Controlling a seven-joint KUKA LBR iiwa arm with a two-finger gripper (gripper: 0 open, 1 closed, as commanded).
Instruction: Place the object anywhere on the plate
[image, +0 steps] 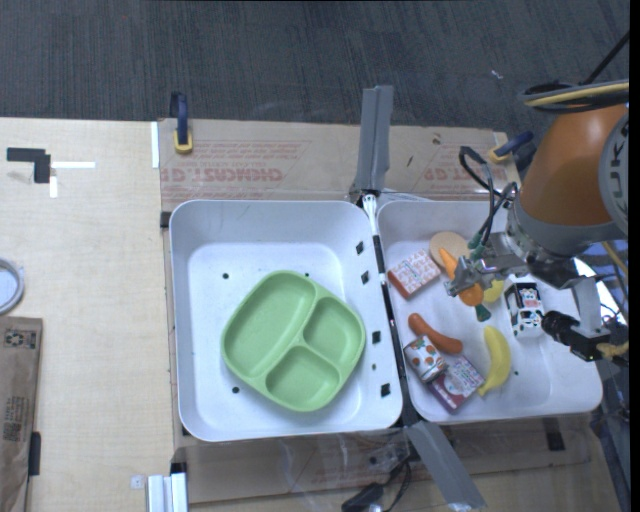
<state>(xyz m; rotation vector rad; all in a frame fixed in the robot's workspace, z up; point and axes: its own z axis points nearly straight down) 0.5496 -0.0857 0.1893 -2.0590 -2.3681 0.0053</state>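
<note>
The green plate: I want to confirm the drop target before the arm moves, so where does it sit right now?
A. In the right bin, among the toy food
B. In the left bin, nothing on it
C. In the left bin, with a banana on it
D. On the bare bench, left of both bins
B. The green plate lies in the left bin with its three compartments bare, while the banana lies in the right bin.

Mirrored "CHEMICAL GUYS" on cardboard (240, 160)

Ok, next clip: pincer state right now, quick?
Pincer: cannot be told. It sits low in the right bin over an orange item; no grasp is visible.
</note>
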